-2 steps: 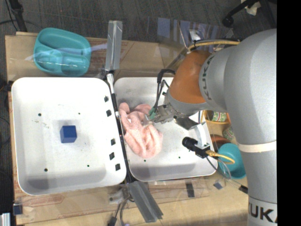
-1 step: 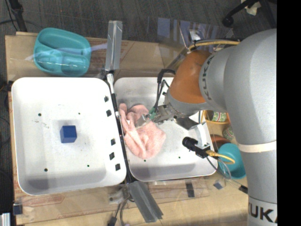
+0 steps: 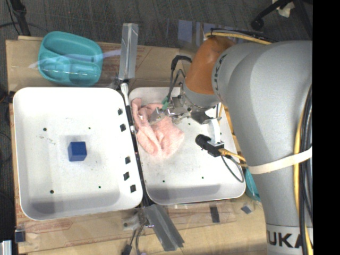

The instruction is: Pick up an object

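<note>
Because the end effector (image 3: 169, 109) sits low on the pink cloth (image 3: 155, 133) (right bin (image 3: 212, 187)), I cannot tell its opening. Limp fabric may slip free on lifting.

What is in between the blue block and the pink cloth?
In the camera view, bare white floor of the left bin lies beside the blue block, then the bins' touching walls with small black clips, then the pink cloth.

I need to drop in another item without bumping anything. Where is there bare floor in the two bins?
Left bin: open floor all around the blue cube. Right bin: a bare strip along its near edge, below the pink cloth. Its far half is crowded by the cloth, the gripper and the arm.
</note>
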`<state>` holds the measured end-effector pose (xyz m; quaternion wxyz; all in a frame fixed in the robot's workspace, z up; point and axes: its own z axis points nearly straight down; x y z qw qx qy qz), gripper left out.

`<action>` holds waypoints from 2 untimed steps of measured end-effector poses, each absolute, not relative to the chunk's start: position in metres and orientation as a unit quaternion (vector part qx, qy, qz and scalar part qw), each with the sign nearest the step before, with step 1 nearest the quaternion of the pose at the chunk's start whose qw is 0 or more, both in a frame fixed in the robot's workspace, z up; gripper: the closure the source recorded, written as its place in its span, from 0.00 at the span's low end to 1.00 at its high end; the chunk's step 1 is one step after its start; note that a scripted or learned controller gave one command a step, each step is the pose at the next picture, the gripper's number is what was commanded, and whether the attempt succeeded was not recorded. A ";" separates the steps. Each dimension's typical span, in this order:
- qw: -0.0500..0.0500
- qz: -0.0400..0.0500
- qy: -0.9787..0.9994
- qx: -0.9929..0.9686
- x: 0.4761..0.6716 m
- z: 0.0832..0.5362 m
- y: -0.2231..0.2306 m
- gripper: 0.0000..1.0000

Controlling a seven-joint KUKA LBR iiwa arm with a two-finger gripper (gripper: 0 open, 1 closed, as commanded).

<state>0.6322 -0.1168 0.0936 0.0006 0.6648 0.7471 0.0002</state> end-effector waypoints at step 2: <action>0.000 0.001 0.746 0.666 0.607 0.104 -0.137 1.00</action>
